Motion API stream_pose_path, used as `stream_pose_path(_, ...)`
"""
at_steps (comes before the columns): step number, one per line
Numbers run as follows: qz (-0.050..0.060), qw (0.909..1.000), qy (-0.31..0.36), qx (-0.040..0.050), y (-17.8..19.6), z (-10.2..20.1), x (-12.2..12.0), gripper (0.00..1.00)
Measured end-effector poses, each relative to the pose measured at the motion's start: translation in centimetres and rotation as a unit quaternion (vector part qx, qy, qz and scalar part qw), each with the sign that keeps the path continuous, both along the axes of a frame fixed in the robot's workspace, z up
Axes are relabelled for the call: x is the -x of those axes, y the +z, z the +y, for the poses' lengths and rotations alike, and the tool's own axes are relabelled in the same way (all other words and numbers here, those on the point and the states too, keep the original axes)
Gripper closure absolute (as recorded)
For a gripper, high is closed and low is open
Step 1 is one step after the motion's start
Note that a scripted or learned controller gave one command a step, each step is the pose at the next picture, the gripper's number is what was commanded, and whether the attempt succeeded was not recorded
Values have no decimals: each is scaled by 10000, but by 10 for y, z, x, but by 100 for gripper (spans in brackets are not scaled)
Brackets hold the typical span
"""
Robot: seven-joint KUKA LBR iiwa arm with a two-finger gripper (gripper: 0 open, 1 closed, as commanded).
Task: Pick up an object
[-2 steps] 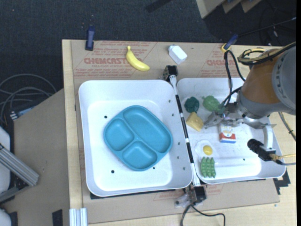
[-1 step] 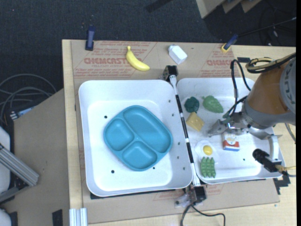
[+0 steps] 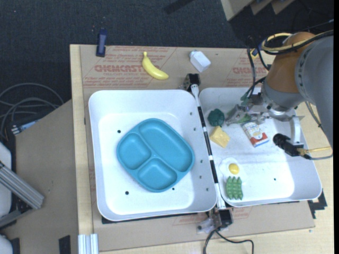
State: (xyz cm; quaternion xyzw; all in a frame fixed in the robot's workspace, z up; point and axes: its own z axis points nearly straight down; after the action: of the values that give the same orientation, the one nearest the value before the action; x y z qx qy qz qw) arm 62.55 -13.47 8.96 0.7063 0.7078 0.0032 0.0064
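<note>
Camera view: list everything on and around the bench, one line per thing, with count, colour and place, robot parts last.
bins: 2, white, side by side on the bench
divided plate: 1, blue, in the left bin
dark green object: 1, right bin, near the divider
yellow wedge: 1, right bin, below the dark green object
small carton: 1, white and red, right bin, under the gripper
fried egg toy: 1, white with yellow yolk, right bin, front
bumpy green item: 1, right bin, front edge
banana: 1, yellow, on the bench behind the left bin
white block: 1, bench, behind the bins
blue item: 1, bench's back left corner
arm: 1, grey and orange, over the right bin
gripper: 1, low in the right bin
</note>
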Motion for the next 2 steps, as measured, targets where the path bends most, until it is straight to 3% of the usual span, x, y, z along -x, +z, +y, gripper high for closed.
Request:
stream_pose_path(1, 5, 10000, -2, 2, 0, 37, -44, 0)
stream_pose_path(2, -18, 10000, 6, 18, 12, 37, -45, 100)
